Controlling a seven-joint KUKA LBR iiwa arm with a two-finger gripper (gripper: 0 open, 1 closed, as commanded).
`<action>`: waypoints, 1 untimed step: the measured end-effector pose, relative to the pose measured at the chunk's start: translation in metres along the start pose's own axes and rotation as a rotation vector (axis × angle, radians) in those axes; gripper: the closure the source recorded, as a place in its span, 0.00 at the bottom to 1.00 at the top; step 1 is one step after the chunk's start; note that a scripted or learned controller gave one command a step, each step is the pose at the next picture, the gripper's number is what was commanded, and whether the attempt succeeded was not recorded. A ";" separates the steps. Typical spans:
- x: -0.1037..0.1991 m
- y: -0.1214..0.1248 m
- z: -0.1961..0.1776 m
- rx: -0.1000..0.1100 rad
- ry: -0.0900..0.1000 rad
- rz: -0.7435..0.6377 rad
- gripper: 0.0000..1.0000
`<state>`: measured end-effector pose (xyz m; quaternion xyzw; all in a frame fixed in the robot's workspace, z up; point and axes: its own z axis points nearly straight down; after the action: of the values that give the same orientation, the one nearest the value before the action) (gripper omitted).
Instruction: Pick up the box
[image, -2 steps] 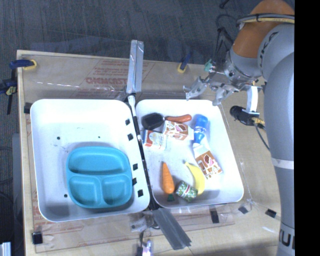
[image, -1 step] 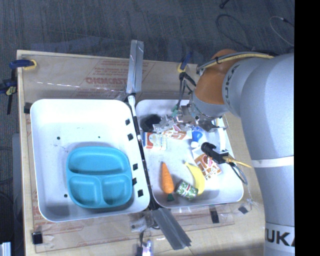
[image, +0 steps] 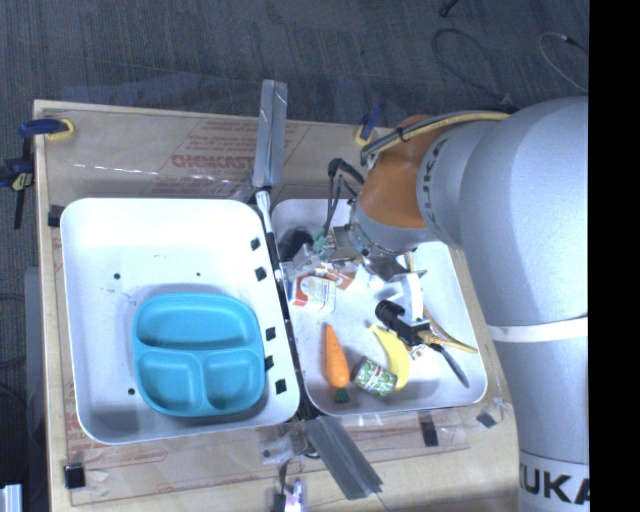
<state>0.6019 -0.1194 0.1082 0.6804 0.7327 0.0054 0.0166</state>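
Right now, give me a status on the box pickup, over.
Claw low in right bin, grip unclear. Box lying just beside it, not lifted. Carrot, banana close by.

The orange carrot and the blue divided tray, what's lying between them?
In the camera view, between the orange carrot and the blue divided plastic tray lie only the two white bins' adjoining rims with small black clips.

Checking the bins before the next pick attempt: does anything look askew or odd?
Nothing spilled. The small red-and-white box lies tilted beside the orange carrot in the cluttered right white bin.
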 end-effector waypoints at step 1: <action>-0.002 0.001 -0.009 0.000 -0.004 -0.003 1.00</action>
<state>0.6032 -0.1216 0.1170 0.6794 0.7335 0.0043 0.0181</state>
